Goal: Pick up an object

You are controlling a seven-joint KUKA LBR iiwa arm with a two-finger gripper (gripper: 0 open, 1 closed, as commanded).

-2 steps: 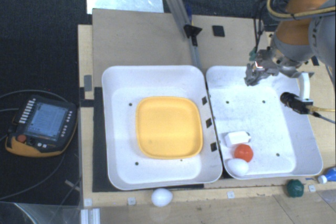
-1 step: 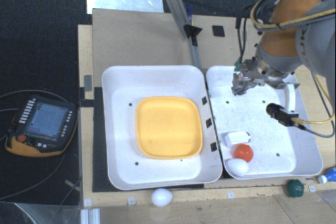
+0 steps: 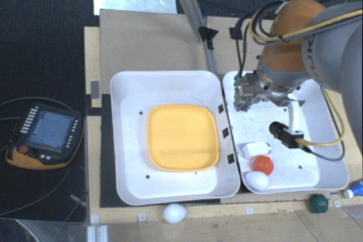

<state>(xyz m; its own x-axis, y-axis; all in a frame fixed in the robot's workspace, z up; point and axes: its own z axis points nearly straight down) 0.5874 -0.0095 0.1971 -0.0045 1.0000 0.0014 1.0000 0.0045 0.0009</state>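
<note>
Camera view from above: the grey arm (image 3: 334, 48) sweeps in from the right, its orange band bulging over the right bin (image 3: 323, 178), and the wrist and cabling mask much of that bin's upper half. The gripper (image 3: 245, 100) hangs low near the bin's upper left corner, a tangle of dark metal; how it is set, and whether it has anything, I cannot tell from here. Nothing readable sits under it. Lower in the same bin, well apart from the gripper, a small white block (image 3: 256, 149) lies just above an orange ball (image 3: 263, 165), smooth and round, with a white egg-shaped piece (image 3: 256, 180) just beside it at the bottom left corner. Over in the left bin (image 3: 127, 122), a yellow plate (image 3: 182, 136), square with rounded corners and a matte sheen, sits flat in the middle. Outside the bins, another white egg shape (image 3: 174, 212) rests on the bench edge, and a dark green ball (image 3: 318, 203) sits at lower right.
</note>
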